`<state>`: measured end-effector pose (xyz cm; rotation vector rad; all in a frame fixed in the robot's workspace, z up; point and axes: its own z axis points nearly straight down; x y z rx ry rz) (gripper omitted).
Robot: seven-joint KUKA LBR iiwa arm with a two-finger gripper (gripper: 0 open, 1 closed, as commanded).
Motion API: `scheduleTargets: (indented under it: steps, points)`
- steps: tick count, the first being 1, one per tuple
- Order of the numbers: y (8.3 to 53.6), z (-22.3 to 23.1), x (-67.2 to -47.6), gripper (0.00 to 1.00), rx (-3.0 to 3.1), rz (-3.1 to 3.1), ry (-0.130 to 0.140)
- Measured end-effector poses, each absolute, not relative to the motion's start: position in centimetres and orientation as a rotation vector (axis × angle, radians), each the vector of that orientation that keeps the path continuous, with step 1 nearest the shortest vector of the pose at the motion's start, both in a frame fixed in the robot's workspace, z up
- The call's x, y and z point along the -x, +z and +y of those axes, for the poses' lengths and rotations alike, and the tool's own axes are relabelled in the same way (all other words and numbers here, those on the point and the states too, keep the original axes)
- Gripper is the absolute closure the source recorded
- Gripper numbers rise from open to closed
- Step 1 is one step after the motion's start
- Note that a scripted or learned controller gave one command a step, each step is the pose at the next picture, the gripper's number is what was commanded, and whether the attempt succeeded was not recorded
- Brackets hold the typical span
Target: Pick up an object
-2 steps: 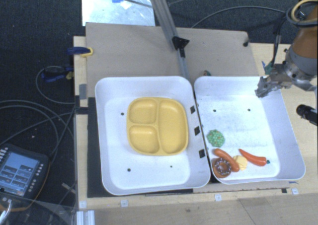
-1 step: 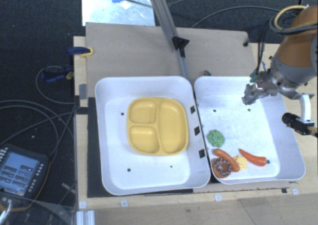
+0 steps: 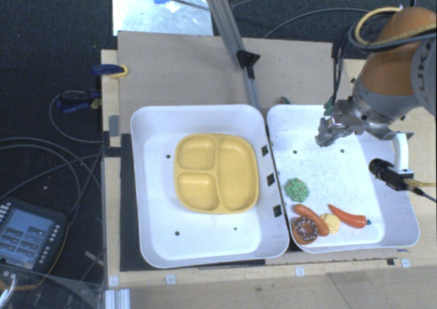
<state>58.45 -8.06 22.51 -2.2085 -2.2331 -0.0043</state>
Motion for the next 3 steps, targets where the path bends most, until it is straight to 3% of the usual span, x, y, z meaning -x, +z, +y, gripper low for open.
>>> scheduleTargets:
  steps: [1, 3]
  points:
    - [21.9, -3.3, -57.2, 1.00, 2.208, -2.232, -0.002]
    - [22.1, 7.0, -52.3, 1.00, 2.205, -2.233, -0.003]
